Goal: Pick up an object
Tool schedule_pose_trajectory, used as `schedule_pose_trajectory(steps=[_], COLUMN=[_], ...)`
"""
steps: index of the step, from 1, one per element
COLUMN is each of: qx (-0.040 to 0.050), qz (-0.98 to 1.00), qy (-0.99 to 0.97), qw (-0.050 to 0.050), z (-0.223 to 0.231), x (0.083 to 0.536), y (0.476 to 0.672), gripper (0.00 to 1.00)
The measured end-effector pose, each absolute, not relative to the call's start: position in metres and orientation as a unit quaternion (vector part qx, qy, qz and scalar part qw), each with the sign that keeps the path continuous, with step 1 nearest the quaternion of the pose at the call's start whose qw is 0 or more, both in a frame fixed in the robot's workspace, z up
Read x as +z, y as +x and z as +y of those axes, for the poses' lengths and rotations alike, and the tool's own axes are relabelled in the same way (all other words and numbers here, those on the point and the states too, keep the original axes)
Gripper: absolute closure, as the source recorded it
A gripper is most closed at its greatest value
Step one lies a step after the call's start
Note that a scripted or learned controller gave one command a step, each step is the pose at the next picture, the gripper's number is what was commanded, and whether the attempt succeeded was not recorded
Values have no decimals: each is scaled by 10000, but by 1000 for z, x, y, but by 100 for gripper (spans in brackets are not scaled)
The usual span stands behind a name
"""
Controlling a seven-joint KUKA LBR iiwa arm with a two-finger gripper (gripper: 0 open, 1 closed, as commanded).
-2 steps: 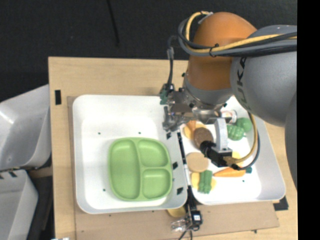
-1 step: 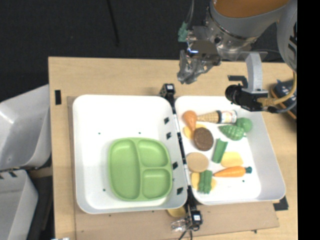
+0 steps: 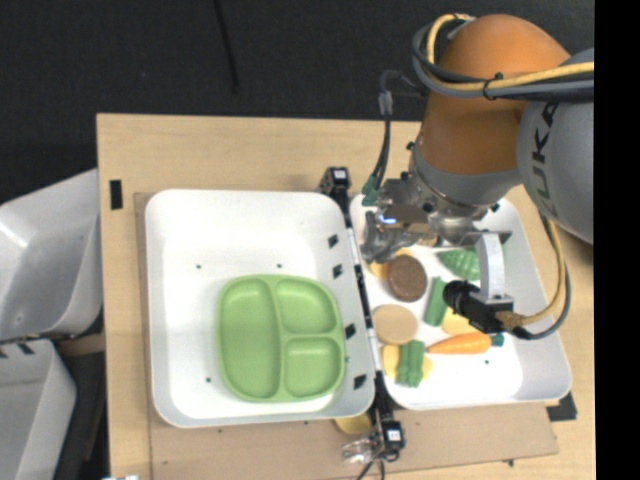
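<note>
I read part of the maker's lettering, "UK", on the grey arm at the frame's 3 o'clock edge. My end effector hangs low over the right bin, at that bin's 10 o'clock corner, and I cannot tell how it stands. Just toward 5 o'clock of it lies a brown disc, with a tan disc, a carrot and green pieces nearby. The left bin holds a green divided plate at its 5 o'clock side.
</note>
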State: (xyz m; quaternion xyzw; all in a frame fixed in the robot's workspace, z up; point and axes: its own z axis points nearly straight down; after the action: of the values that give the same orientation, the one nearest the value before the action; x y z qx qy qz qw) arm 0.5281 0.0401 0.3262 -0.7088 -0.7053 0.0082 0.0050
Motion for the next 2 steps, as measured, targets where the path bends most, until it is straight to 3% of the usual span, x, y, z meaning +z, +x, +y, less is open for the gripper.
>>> schedule_pose_trajectory(steps=[1, 2], qx=[35, 31], qz=[-7103, -7083], qy=[-7038, -7059], qw=[32, 12], z=[130, 124], x=[265, 278], y=[532, 534], gripper=[100, 100])
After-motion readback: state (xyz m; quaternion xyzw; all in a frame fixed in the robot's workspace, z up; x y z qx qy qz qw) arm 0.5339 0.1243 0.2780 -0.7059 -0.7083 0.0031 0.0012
